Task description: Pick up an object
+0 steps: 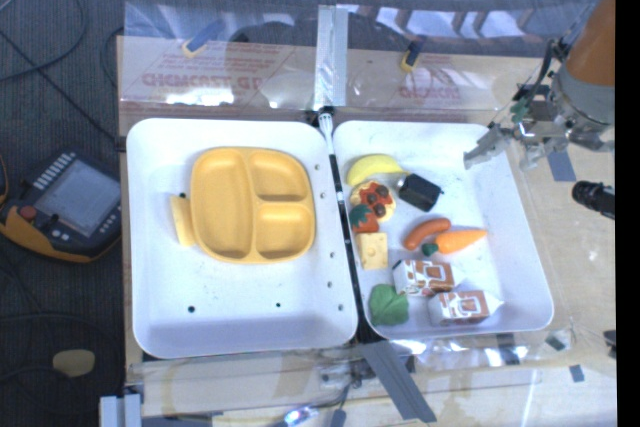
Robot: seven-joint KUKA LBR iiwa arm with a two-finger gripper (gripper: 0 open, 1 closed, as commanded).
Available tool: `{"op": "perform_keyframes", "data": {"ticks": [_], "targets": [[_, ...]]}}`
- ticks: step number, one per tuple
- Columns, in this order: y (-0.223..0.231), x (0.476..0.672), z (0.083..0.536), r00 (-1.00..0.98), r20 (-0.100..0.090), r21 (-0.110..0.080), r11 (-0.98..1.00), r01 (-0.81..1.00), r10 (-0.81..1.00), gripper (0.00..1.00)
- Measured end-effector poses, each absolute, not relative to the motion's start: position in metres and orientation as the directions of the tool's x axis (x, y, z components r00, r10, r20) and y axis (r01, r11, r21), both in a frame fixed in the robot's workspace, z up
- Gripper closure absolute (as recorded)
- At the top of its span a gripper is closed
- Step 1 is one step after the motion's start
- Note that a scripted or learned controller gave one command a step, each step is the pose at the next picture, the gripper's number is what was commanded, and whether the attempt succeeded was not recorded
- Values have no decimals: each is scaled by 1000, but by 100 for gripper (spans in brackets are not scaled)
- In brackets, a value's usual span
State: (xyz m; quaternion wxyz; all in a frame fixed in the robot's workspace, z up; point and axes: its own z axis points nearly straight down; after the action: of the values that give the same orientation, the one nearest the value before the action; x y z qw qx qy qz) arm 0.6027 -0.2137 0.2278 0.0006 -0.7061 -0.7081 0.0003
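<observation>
The right bin (520, 245) holds several toy foods: a yellow banana (370, 167), a round piece with dark berries (375, 198), a black block (419, 190), a cheese slice (373, 250), a red sausage (427, 232), an orange carrot (464, 239), a green vegetable (389, 303) and two small cartons (425, 277) (466, 307). My gripper (516, 156) hangs over the bin's upper right corner, above and to the right of the black block. It is open, its fingers spread apart with nothing between them.
The left bin (160, 295) carries a yellow divided plate (252, 203) with a flat yellow piece (180, 220) sticking out at its left. A handheld pendant (62, 205) and cables lie on the floor to the left. Clear plastic sheets stand behind the bins.
</observation>
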Motion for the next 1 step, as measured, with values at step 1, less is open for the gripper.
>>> {"op": "perform_keyframes", "data": {"ticks": [1], "targets": [[-195, 580, 116, -42, -1, -2, 42, 999, 999, 0]]}}
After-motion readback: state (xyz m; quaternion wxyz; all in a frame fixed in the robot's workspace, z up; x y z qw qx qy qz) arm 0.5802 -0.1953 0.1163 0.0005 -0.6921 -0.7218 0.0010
